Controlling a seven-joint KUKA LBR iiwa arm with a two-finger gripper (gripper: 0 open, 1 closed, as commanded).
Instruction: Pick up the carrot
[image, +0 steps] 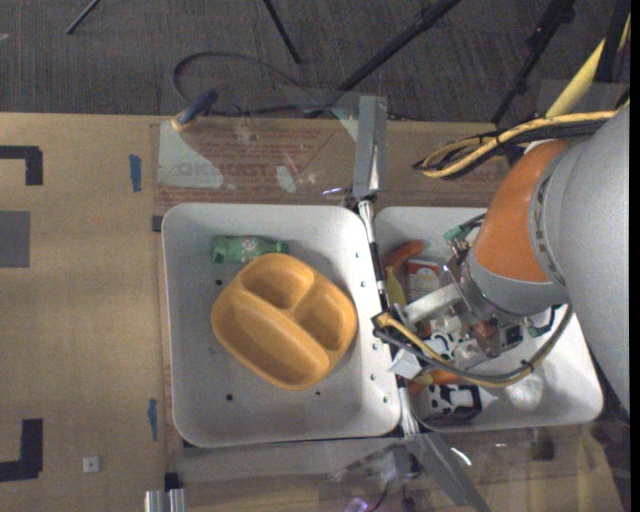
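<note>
An orange-red tapered piece that looks like the carrot (405, 250) lies in the far left corner of the right bin (575, 395). My gripper (450, 325) hangs low over the middle of that bin, just nearer than the carrot and a little to its right. The grey wrist and orange band (510, 230) hide most of the gripper from above. A second small orange piece (432, 378) peeks out near the bin's front left, half under cables.
The left bin (190, 330) holds a yellow-orange divided plate (284, 318) and a green packet (246, 246) behind it. Small packages and a black-and-white item (452, 398) crowd the right bin around the gripper. A metal divider (372, 260) runs between the bins.
</note>
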